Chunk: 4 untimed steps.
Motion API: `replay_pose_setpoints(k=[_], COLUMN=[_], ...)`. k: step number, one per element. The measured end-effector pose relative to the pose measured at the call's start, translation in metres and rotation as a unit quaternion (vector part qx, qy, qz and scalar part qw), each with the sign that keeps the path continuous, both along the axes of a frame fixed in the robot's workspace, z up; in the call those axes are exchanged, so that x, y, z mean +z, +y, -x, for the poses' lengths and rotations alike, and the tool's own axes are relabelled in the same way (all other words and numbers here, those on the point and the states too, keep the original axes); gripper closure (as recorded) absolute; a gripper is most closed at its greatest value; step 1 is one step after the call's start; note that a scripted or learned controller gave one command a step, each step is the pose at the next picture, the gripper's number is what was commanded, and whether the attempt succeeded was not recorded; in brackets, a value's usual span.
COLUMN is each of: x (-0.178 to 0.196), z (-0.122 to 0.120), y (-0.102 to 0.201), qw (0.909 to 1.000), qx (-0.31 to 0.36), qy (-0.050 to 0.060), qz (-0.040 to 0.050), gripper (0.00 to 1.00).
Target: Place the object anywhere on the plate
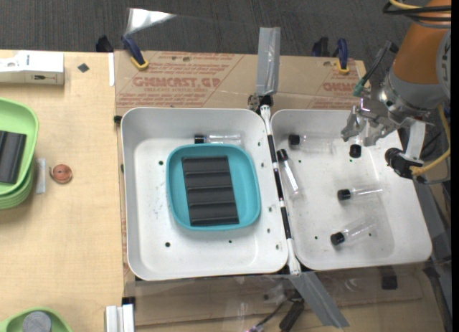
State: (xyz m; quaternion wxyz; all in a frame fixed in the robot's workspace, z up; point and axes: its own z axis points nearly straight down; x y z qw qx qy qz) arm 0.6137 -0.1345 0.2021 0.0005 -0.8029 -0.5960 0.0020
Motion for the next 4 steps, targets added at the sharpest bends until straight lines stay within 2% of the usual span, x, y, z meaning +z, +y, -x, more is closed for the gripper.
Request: replay_pose_setpoints(k=[1,2,3,4], x=[-0.012,-0.001,-0.012,-0.012], z=[0.034,0.047,0.078,0.077], y=[0.065,0.123,0.178,0.178], qw=[0.9984,0.9969,0.9921,0.9921], qx=[0.057,0.078,0.126,0.126], qy=[0.0,0.0,0.001,0.0], qz=[-0.0008,-0.0007,-0.0007,-0.0006], gripper=[1.0,1.0,1.0,0.0])
